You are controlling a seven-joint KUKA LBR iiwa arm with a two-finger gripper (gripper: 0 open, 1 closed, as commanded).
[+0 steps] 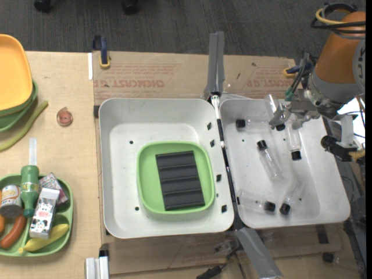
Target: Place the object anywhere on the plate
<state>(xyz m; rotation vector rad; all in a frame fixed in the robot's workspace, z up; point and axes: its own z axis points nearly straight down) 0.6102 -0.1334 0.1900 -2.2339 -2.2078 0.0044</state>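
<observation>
- Your hand [285, 116] hangs over the far edge of the right bin [331, 211], at the end of the grey arm with its orange band [342, 48]; you cannot tell from this view whether it is released or clenched, nor whether anything sits in it.
- Nearest you in that right bin lie two clear vials: one with its black cap by the front wall [260, 204], one slanted just beside it [289, 197].
- Further in you have a third vial [268, 157] lying diagonally mid-bin, and a fourth [294, 145] just below the hand.
- At the far side, a loose black cap [240, 122] rests apart from the others.
- That makes four vials you can count for certain in the right bin.
- In the left bin [116, 211] you see one green plate [146, 173], bearing one dark ribbed block [181, 180].
- On the surface [58, 150] to the left sit one green tray of toy food [35, 217], one stack of yellow and green dishes [13, 83].
</observation>
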